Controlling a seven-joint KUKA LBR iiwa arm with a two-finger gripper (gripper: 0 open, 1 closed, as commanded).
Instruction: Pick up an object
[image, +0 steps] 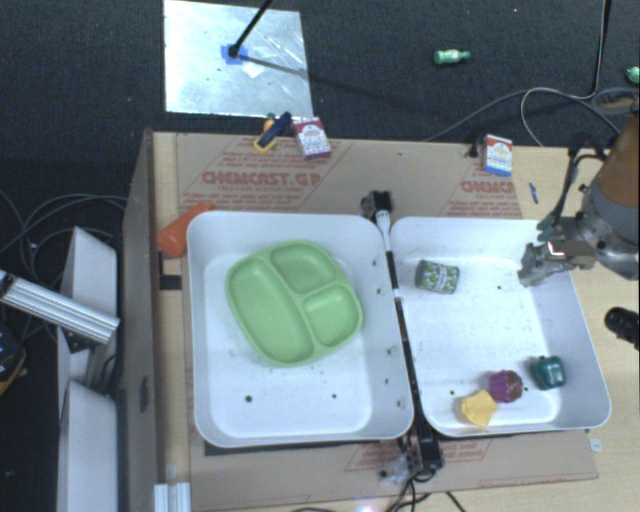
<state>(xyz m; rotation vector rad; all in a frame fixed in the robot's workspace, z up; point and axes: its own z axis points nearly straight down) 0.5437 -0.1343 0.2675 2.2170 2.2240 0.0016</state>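
My gripper hangs over the far right edge of the right bin, with nothing visible between its fingers. A small green-labelled can lies on its side in the bin's far left part, well left of the gripper. Near the bin's front edge sit a yellow block, a purple round object and a teal object, close together. The arm's grey body enters from the right.
The left bin holds a green divided plate. Small cartons and a yellow tool lie on the cardboard behind the bins. An orange object sits at the left bin's far corner.
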